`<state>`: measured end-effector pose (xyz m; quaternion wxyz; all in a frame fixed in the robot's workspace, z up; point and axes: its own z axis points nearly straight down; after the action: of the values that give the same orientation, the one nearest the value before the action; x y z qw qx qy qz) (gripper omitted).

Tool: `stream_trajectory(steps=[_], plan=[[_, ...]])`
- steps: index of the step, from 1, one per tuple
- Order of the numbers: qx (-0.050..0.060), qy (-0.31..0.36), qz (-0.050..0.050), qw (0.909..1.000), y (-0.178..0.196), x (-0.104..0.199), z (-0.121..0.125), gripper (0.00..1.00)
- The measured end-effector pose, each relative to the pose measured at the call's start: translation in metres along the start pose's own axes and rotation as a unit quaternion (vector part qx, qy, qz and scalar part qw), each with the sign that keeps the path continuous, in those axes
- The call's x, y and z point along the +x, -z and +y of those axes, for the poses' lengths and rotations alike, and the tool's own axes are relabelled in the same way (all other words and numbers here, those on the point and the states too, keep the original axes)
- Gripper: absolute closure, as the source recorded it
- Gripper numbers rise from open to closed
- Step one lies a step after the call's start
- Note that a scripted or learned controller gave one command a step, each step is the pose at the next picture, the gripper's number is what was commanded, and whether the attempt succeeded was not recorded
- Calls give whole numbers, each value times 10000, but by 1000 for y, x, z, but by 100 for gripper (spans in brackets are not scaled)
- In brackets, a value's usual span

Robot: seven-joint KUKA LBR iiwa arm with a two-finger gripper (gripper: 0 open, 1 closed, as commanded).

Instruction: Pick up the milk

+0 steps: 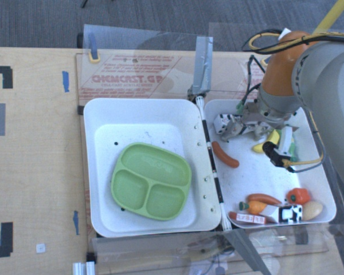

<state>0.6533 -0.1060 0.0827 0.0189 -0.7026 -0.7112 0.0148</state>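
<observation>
1. The small white carton with black cow patches, the milk (290, 213), lay at the near edge of the right-hand shallow white bin (241, 179). It was wedged between a pale beige egg-shaped piece (312, 211) and a short orange carrot (255, 206).
2. The grey two-finger gripper (241, 128) hung low over the far end of that bin, well apart from the milk. I could not tell whether it was open or closed.
3. A black-and-white spotted object (223, 122) sat just beside the gripper. I judged it could be taken for the carton, and a closure there would lift the wrong thing.
4. The milk was crowded, so I thought a descent might catch the carrot or the round red tomato-like piece (298, 196), or tip the carton against the bin wall.
5. Counted:
   - two bins
   - one green three-section plastic plate (152, 180), in the left-hand white bin (97, 153)
   - one milk carton
   - two long reddish sausage shapes (225, 154)
   - one carrot
   - one red round piece
   - one beige oval
   - one yellow piece (262, 147)
</observation>
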Motion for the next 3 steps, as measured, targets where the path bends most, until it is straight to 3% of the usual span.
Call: stream_trajectory(steps=[1,2,3], plan=[[-19,-5,-27,10000,11,-2,0,100],[-228,-1369,6,9903,3,-36,-9,100],[-232,-1535,11,9879,96,23,-109,100]])
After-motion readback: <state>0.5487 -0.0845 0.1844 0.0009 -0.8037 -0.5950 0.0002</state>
